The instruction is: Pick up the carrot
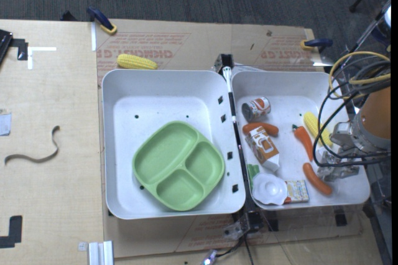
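The right bin (311, 86) holds the small things. Along its near edge lie a white lidded cup (269, 189) and, just beside it, a flat packet (297, 191) whose print is too small to read. A sausage (317, 178) lies toward the near right corner. Further in, a carton (263, 147) with an orange and white label lies beside the left wall; its lettering cannot be made out. A second sausage (260, 129) touches its far end, and a can (256, 108) with a red and white label lies beyond that, brand unreadable.

The carrot (303, 140) lies slantwise in the middle of the right bin, toward the right wall. The gripper (336, 161) hangs at that wall, just beside the carrot's near end and seemingly apart from it. Cables and metal hide the fingers, so I cannot tell whether they are spread. A corn cob (313, 127) lies just past the carrot.

The left bin (118, 133) holds a green plate (179, 165).

Beyond the bins, cardboard (186, 46) bears faint red mirrored writing, and another cob (137, 61) lies on it.
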Available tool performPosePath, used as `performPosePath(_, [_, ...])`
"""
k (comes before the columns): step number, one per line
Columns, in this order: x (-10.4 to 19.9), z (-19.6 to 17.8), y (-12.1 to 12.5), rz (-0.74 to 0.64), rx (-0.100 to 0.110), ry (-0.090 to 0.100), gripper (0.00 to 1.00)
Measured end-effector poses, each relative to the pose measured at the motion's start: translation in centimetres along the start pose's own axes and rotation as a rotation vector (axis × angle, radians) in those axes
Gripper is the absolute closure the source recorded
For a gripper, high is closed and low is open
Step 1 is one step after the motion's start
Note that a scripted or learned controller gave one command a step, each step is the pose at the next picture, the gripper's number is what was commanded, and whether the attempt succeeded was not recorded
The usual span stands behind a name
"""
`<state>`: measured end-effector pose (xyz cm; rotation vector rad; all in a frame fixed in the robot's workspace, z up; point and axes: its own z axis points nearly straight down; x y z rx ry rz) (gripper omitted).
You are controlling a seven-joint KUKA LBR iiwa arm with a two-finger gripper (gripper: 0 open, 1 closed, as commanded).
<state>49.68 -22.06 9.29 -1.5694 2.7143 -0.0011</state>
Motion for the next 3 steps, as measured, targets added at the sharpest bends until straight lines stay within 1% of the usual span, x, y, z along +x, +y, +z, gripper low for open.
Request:
performPosePath(1, [0.1,0.1,0.2,-0.503,-0.003,-0.002,1.00])
performPosePath(2, [0.7,0.1,1.4,-0.867,-0.005,-0.003,1.00])
performPosePath(3, [0.0,0.1,2.1,-1.373,-0.006,-0.004,1.00])
